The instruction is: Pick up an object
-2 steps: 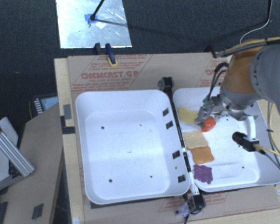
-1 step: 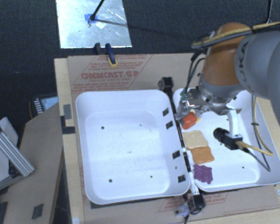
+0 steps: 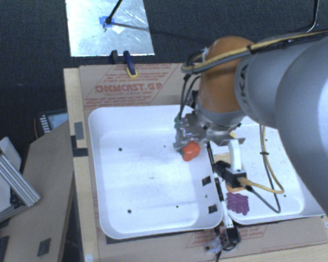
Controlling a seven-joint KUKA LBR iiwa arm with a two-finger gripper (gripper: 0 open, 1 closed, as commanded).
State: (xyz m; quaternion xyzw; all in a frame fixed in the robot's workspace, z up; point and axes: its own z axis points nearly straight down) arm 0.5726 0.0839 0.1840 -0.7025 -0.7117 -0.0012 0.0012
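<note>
Two shallow white bins sit side by side on the bench, and the count of loose objects visible in them is two: one orange, one purple. Starting at the left, the left bin [image 3: 142, 208] presents a bare white floor marked by a few small dark dots, so it offers nothing to pick across most of its area. At its right margin, just beside the divider between the bins, the orange object [image 3: 191, 150] sits directly under the gripper [image 3: 186, 144]. The object touches the underside of the gripper hardware, but the fingers themselves are masked by the wrist body, so it cannot be told whether the jaws are open, closed, or gripping the object; likewise it cannot be told whether the object rests on the bin floor or hangs clear of it. This placement is consistent with a pick attempt on the orange object, as a judgement only. Further right, the right bin [image 3: 291, 205] holds the purple object [image 3: 238, 203] near its front left corner, close to the divider and well apart from the gripper; it appears untouched. One white bar-shaped part and one yellow cable also lie over this bin beneath the arm; they appear to belong to the rig rather than to the pickable stock. One arm [image 3: 279, 84] enters from the right, its orange band sitting above the wrist.
</note>
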